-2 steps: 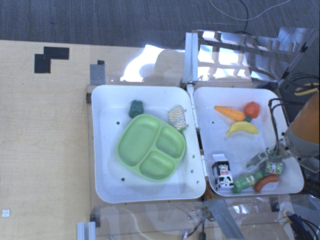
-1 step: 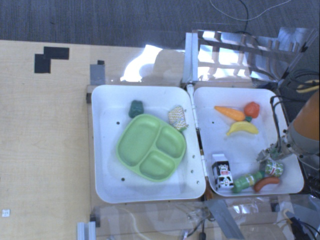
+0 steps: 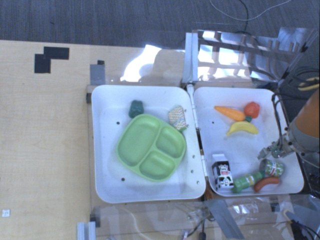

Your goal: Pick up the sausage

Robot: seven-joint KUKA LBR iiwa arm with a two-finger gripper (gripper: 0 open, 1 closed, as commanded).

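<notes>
Right bin [image 3: 295, 184]: sausage [image 3: 266, 183] below hand [image 3: 274, 152].

floor [image 3: 100, 9]: dark grey carpet | bench [image 3: 40, 134]: pale wood | cable [image 3: 240, 9]: white

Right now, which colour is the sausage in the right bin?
Reddish brown; the sausage lies at the right bin's front edge in the camera view.

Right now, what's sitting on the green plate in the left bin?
Nothing shows on the green plate; its three compartments look bare. A dark green block and a patterned cloth piece lie beside its upper rim. Whatever is under the plate is covered.
</notes>
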